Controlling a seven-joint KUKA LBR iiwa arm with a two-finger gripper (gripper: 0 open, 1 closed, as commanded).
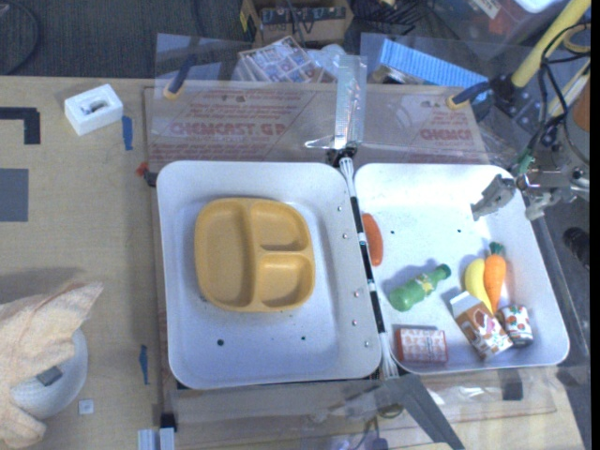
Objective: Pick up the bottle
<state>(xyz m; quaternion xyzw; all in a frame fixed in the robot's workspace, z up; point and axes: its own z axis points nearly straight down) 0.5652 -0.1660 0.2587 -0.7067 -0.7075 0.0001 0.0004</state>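
Bottle (419,287) lies clear (gripper (514,192) blurry)

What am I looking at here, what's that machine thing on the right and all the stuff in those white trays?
This is one picture from a camera fixed above a bench, looking down at a slant. The machine at the right edge is a robot arm; its grasping tool hangs over the far right corner of the right bin. Nothing shows between its fingers, so it holds nothing that I can see.

Two shallow white bins sit side by side. The left bin holds a yellow divided plate. The right bin holds toy groceries: a green bottle lying on its side, a carrot, a banana, a can, a small carton and an orange piece by the left wall.

The arm's job is picking up the bottle, which lies untouched.
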